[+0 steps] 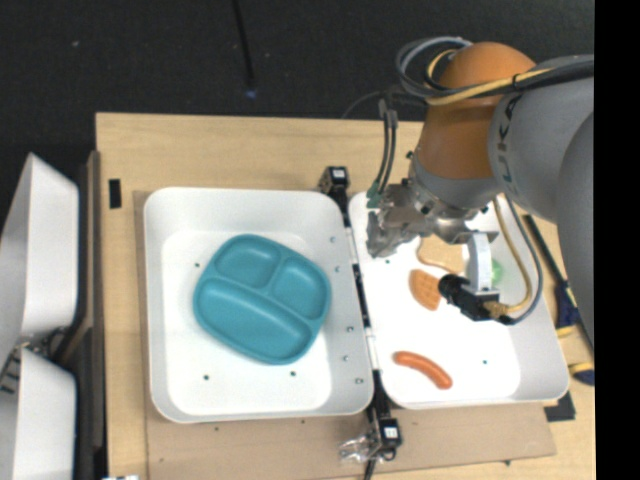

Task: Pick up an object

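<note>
Teal divided plate (pixel 262 310), white bins (pixel 160 368), orange sausage (pixel 423 368)

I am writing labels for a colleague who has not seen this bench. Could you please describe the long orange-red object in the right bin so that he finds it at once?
Start at the right bin, the one under the arm. Near its front edge lies the sausage-shaped piece, apart from the gripper. It is long, thin and reddish, whereas the orange piece farther back is short and wedge-like.
</note>
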Tool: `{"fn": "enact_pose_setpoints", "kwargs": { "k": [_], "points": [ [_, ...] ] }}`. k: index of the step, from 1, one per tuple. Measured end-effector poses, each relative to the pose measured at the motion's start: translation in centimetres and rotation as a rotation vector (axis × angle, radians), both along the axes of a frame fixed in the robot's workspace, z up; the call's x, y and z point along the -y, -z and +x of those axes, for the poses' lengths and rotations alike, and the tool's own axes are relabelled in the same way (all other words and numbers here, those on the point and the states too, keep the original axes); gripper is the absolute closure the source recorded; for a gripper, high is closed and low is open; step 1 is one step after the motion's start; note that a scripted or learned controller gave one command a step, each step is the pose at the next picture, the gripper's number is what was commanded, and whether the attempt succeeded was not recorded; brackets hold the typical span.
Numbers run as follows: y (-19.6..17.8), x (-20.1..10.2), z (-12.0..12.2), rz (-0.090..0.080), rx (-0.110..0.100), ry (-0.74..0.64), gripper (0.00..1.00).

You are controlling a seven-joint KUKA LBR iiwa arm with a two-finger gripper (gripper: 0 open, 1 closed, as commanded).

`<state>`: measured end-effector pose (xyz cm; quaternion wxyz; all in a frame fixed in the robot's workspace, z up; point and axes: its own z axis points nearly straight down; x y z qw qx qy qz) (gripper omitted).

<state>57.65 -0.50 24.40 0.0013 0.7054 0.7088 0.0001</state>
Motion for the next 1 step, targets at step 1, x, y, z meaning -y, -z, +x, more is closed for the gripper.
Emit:
{"fn": "enact_pose_setpoints", "kwargs": {
  "k": [1],
  "points": [
    [-0.73, -5.3, 2.18, 0.004, 0.001, -0.004, 1.0]
  ]
}}
